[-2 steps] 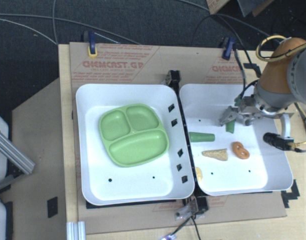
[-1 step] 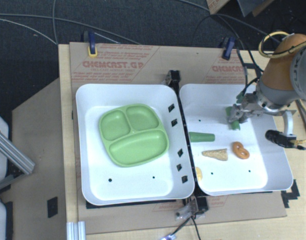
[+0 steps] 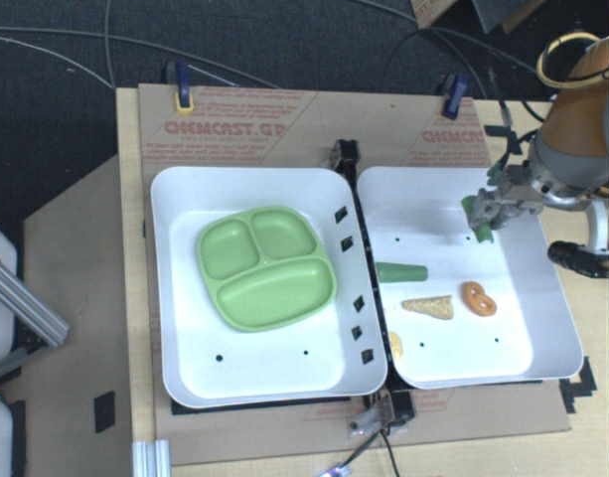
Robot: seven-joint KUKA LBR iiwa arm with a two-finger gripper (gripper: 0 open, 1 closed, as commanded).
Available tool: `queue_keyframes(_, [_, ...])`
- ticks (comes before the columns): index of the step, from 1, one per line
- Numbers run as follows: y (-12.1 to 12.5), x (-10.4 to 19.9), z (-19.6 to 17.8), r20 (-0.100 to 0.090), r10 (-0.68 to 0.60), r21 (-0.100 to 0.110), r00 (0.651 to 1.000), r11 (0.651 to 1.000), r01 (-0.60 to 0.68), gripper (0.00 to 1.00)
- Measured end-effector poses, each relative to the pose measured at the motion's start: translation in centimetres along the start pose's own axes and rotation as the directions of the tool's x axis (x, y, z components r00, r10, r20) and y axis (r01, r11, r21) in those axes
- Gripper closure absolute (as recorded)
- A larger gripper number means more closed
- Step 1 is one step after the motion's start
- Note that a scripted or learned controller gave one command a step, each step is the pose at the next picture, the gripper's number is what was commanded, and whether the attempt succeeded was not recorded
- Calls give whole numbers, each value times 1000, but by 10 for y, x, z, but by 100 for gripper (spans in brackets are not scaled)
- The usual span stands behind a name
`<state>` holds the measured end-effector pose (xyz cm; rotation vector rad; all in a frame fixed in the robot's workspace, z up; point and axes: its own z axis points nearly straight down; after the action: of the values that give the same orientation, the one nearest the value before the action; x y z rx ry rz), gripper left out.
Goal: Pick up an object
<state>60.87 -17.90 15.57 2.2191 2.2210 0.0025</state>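
Gripper (image 3: 482, 219) over right bin (image 3: 542, 296), grip state unclear. Pretzel (image 3: 477, 299) looks light, rigid; pinch across ring.

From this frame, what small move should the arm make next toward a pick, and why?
Probably shift the gripper toward the near side of the right bin and lower it. It sits over the bin's far part, apart from the pretzel, the tan wedge and the green cylinder. The pretzel looks closest.
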Motion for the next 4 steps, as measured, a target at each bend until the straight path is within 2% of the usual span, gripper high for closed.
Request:
queue_keyframes(2, [5, 6, -83, 1, -1, -2, 1000, 1000, 1, 100])
queue_keyframes(3, [1, 60, -92, -3, -5, 3, 1000, 1000, 5, 100])
queue_keyframes(4, [-8, 111, -78, -4, -4, 6, 1000, 1000, 4, 100])
